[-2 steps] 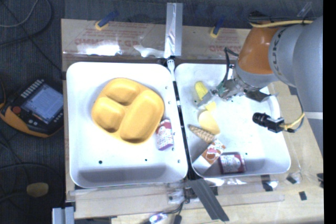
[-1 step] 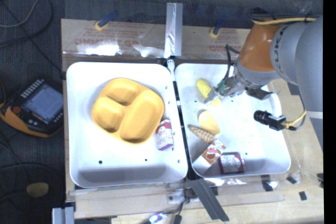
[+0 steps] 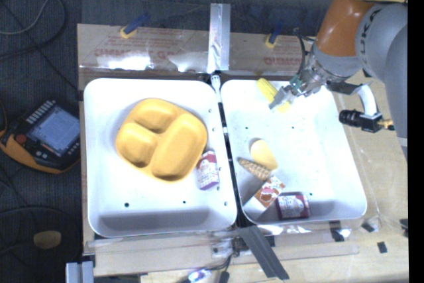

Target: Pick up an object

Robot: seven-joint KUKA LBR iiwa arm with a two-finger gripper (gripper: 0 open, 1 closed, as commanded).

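- The arm (image 3: pixel 387 43) has smooth, rounded grey casing.
- A broad orange band (image 3: pixel 339 26) wraps it above the wrist, glossy, with a dark seam along its top edge.
- Thin dark cables run beside the wrist.
- The gripper (image 3: pixel 291 91) is small, metallic, pale grey.
- A black cylindrical fitting (image 3: pixel 361 118) juts out sideways on a white bracket.
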